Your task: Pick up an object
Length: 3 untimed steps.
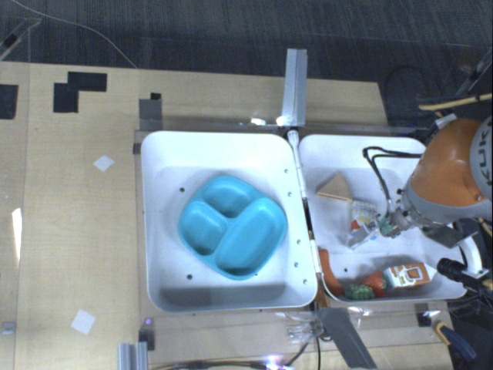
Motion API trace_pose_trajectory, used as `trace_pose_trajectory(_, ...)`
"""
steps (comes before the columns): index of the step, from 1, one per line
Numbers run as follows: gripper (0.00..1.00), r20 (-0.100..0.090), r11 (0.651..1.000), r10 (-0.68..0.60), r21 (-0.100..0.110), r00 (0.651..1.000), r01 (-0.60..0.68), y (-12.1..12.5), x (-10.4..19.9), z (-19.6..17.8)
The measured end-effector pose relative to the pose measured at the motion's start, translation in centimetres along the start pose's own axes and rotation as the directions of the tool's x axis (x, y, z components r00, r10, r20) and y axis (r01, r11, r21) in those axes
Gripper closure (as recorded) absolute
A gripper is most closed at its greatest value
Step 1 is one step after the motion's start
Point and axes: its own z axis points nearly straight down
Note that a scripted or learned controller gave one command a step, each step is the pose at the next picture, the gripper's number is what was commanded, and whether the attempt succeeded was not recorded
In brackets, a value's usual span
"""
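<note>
My fingers (368, 230) are down in the right bin (339, 156), low over the clutter near its middle, and they blur into a clear, crinkly packet (360, 226) with a red patch. I cannot tell how far apart they stand, or whether anything sits between them; from this height the tips and the packet merge into one glinting smear, so I claim no hold.

From the overhead camera, my arm (451, 168) comes in from the right, orange band over the bin's far side, black cable looping above the wrist. That slanting reach is probably why I am working the middle of the pile: it is the easiest spot to drop onto.

Just up-left of me lies a tan wedge-shaped block (333, 185). The rest has gathered against the near wall: an orange, carrot-like piece (326, 268) in the corner, a green leafy toy (357, 290) beside it, something red (375, 282) touching that, and a small orange-and-white carton (406, 275) lying on its side. Its label has print, but too small to read; no brand I can name.

The left bin (166, 230) holds a blue divided tray (231, 226), sitting square in the middle, well apart from me.

My likeliest target is the packet right under my tips.
</note>
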Motion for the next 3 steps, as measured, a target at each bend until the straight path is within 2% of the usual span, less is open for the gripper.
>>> trace_pose_trajectory(1,0.00,0.003,0.996,-0.089,-0.005,0.996,0.089,2.9,-3.1,0.2)
trace_pose_trajectory(2,1.00,0.008,0.996,-0.088,-0.011,0.996,0.088,3.1,-3.2,-1.0)
trace_pose_trajectory(3,1.00,0.001,0.930,-0.367,-0.001,0.930,0.367,0.4,-4.4,-3.7)
